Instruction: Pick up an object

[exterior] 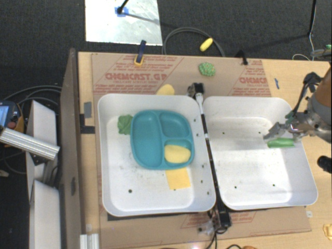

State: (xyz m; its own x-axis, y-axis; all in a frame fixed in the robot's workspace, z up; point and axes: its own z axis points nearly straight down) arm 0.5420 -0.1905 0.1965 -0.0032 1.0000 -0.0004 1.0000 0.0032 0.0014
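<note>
A small green stick-shaped object is at the right side of the right bin. My gripper is directly over it, its tip touching or nearly touching the object's top. I cannot make out whether the object is gripped or lying on the bin floor. The left bin holds a teal divided plate with a yellow lump in its lower right compartment. A flat yellow square lies in front of the plate. A green leafy piece sits at the plate's left edge.
Behind the bins on the cardboard lie a yellow item and a bumpy green item. Another yellow piece sits past the board's far edge. A black divider runs between the bins. Cables hang at the right.
</note>
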